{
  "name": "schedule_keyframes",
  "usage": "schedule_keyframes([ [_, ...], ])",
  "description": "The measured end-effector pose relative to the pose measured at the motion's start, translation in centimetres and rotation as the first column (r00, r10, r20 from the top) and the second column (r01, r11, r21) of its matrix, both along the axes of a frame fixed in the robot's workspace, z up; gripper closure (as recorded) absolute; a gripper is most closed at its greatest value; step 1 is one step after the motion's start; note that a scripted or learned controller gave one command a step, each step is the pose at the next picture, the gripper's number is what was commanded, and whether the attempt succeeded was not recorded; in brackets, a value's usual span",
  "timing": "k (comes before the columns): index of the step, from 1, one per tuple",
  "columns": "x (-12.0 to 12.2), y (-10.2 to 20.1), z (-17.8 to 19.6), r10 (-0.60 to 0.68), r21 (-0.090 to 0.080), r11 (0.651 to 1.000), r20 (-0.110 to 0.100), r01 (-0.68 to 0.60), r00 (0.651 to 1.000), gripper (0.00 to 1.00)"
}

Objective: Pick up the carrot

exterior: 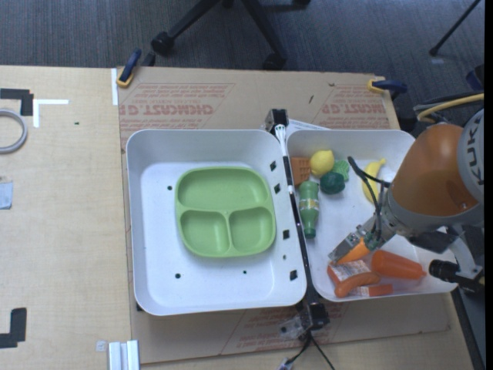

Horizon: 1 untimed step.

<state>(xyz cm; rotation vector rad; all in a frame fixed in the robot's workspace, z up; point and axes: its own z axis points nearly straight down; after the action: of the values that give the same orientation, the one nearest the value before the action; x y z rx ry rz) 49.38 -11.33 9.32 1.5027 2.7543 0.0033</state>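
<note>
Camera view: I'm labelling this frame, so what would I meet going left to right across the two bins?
Green plate → green bottle → lemon → broccoli → gripper → carrot

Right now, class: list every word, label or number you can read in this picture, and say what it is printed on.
"CHEMCAST GP": red print, turned upside down, on the cardboard sheet under the bins.
A second red print on the cardboard, too blurred to read.
Letters on the arm, cut off, unreadable.
</note>
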Motion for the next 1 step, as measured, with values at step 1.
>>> schedule_keyframes([
  [1,-1.52,1.12,-0.07,0.085,0.000,0.996,-0.002,-0.085,0.996,0.00],
])
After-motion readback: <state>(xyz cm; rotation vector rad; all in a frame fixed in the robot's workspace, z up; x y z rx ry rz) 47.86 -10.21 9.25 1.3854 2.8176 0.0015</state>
